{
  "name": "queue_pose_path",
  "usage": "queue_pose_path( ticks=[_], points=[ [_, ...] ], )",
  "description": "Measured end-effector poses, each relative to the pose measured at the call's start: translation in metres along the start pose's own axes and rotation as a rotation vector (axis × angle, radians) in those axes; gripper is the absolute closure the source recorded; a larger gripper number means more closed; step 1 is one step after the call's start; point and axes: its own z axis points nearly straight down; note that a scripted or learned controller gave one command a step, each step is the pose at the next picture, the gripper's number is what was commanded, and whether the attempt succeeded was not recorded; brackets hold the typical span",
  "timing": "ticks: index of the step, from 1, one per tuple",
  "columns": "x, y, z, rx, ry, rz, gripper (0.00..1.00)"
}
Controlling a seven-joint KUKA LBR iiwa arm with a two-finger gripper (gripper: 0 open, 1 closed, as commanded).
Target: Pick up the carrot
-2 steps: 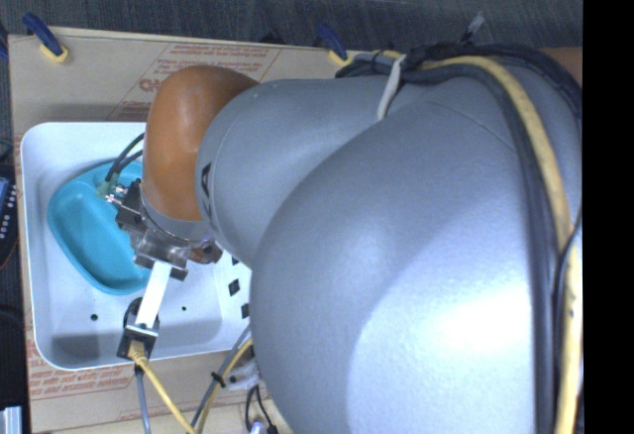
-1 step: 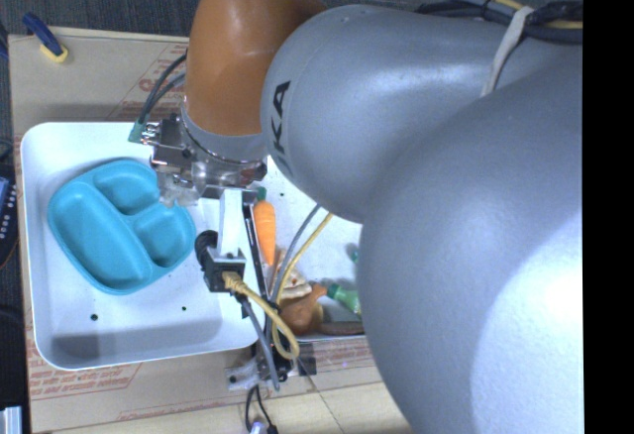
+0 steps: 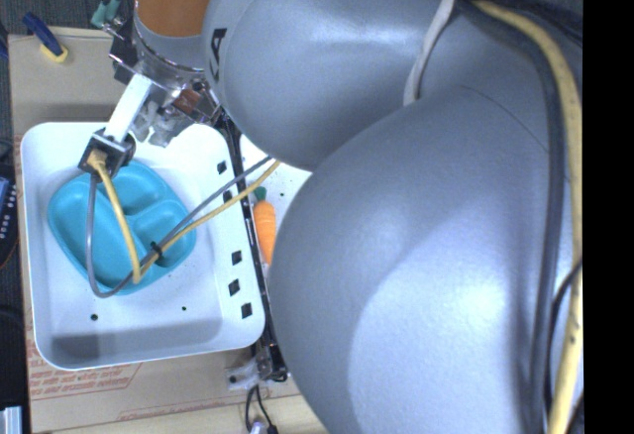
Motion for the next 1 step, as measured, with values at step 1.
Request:
queue_pose_path(
  ticks=[1],
  points=[
    [-0.0271, -0.0342, 0.1395, 0.008, -0.012, 0.122, 1.00]
  ],
)
